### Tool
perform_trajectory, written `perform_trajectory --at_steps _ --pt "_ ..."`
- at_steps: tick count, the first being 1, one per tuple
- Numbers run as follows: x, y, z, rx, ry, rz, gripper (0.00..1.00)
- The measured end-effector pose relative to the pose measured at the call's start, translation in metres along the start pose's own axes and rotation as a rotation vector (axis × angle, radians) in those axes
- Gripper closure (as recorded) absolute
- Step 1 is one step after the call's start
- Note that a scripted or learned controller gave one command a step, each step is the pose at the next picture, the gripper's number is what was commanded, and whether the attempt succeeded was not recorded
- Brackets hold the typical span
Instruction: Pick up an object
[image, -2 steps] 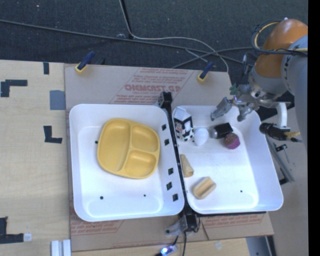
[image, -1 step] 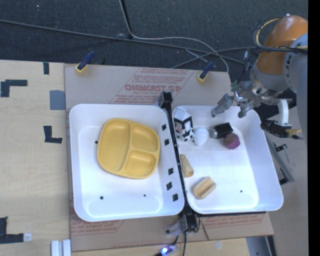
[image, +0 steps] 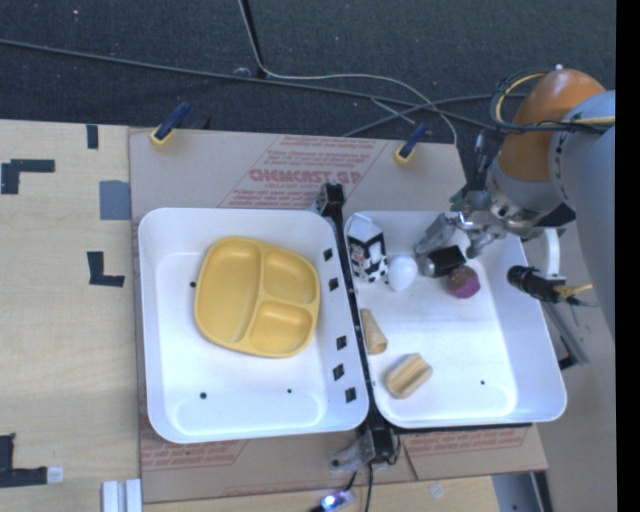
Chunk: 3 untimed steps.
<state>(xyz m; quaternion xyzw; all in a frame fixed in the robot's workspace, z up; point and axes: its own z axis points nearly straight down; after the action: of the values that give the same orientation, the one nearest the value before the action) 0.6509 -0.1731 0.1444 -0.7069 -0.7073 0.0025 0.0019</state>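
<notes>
Camera view is showing, nearest, a tan block (image: 408, 375) lying in the right bin (image: 520, 395); farther back, the gripper (image: 441, 250) is hovering beside a purple object (image: 463, 284); its grip I cannot tell. Centring over that object before descending is looking wise.

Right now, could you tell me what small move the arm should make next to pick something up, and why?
Probably a short drop straight down. The hand sits low over the right bin, right beside a small purple object, with a white egg just to that view's left. Nothing shows between its fingers, so it likely has yet to grasp.
</notes>
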Motion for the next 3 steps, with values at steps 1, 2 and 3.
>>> perform_trajectory --at_steps 1,2,3 --pt "-0.003 0.003 0.045 -0.017 -0.011 -0.001 0.0" --pt "-0.001 0.007 0.028 -0.03 -0.009 -0.003 1.0" --pt "-0.01 0.008 -0.03 -0.01 0.0 -0.001 1.0"
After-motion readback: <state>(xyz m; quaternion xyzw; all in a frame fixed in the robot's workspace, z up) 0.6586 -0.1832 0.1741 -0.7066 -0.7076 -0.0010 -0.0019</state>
